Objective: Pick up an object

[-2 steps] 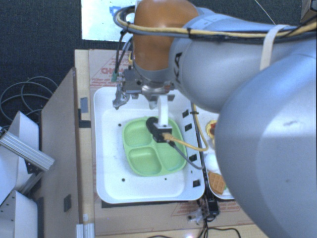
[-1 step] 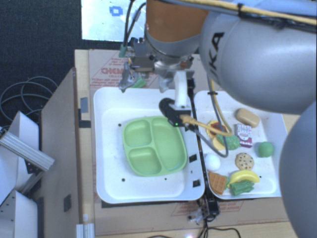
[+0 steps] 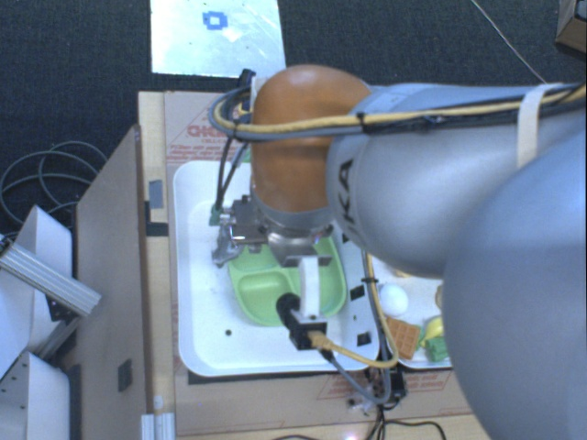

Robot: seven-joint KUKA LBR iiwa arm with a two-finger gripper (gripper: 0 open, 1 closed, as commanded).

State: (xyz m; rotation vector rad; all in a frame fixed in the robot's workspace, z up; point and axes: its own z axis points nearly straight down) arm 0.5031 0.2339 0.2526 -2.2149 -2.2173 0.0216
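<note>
A light green shallow dish [image 3: 261, 291] lies in the left white bin [image 3: 197, 273], near its right side. My gripper [image 3: 275, 262] hangs straight over that dish, under the orange band [image 3: 293, 136] of the wrist. The wrist body and its cables hide the dish's upper part and the spot where the gripper meets it. In the right bin lie a white ball [image 3: 394, 298], a tan waffle-patterned piece [image 3: 401, 335] and a yellow and green item [image 3: 433, 337], all mostly covered by the arm.
The grey arm [image 3: 459, 209] spans the right half of the view and hides most of the right bin. A black cable connector [image 3: 298, 324] hangs over the dish. Cardboard [image 3: 183, 126] frames the bins, and a white sheet [image 3: 215, 21] lies beyond.
</note>
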